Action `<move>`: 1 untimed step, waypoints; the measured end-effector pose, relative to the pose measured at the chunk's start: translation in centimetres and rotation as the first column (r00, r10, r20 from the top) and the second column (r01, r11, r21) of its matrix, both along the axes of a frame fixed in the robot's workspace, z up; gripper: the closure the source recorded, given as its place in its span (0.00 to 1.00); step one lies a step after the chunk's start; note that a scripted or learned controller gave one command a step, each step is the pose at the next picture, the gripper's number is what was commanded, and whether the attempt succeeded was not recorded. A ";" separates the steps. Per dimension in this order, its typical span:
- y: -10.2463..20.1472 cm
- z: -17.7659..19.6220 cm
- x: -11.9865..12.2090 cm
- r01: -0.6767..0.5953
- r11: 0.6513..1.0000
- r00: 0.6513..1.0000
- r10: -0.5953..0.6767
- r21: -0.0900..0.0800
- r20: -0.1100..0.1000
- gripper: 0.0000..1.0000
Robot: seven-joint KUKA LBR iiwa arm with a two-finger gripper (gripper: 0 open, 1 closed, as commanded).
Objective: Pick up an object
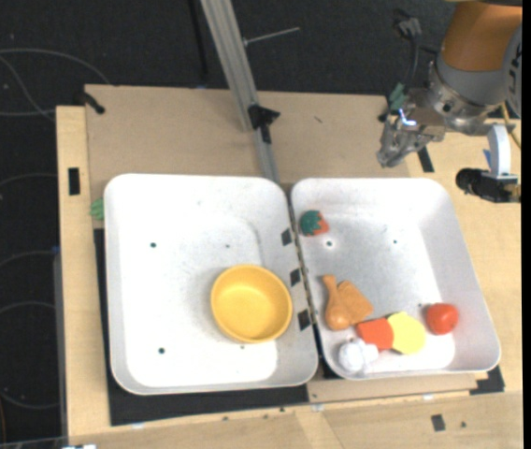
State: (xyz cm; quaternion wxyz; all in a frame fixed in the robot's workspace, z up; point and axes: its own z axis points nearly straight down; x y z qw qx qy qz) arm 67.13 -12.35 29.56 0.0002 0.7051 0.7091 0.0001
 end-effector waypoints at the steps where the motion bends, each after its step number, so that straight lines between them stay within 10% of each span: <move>1: 6.0 -0.6 -1.0 -0.001 1.000 1.000 0.001 0.001 0.000 1.00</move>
